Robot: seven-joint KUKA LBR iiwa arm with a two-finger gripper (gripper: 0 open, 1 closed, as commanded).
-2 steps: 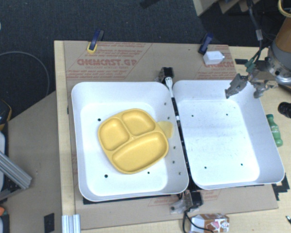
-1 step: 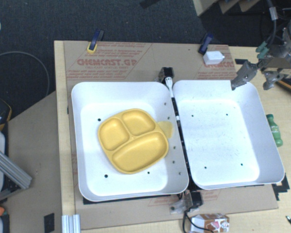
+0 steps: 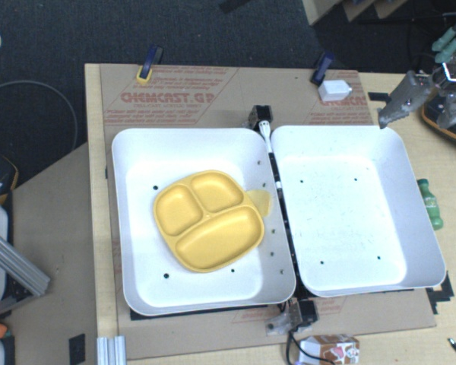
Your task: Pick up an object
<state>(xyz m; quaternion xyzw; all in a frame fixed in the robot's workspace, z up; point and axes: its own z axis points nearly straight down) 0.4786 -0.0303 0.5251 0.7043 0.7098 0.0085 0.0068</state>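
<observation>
Nearest the lens, along the lower edge of the frame, the cardboard-covered bench [image 3: 213,341] is seen, and on it the two white bins sit side by side, touching along their inner rims at the centre. Largest of the items is the left bin [image 3: 129,204], which holds the only candidate for picking: a yellow divided plate [image 3: 207,220] with three compartments, lying flat and slightly rotated in the middle of that bin, its right edge near the bin's right wall. A small pale yellow piece [image 3: 259,201] is tucked just beside the plate's upper right edge (what it is cannot be made out). The right bin [image 3: 410,204] comes next in size.

Smallest, at the upper right of the frame, the gripper [image 3: 395,109] is seen beyond the right bin's far corner, well apart from the plate; whether it is spread or closed cannot be told from this slant.

A failed grasp is likely: the plate is broad, shallow and smooth, so it could be pushed flat or slid against the wall rather than lifted.
</observation>
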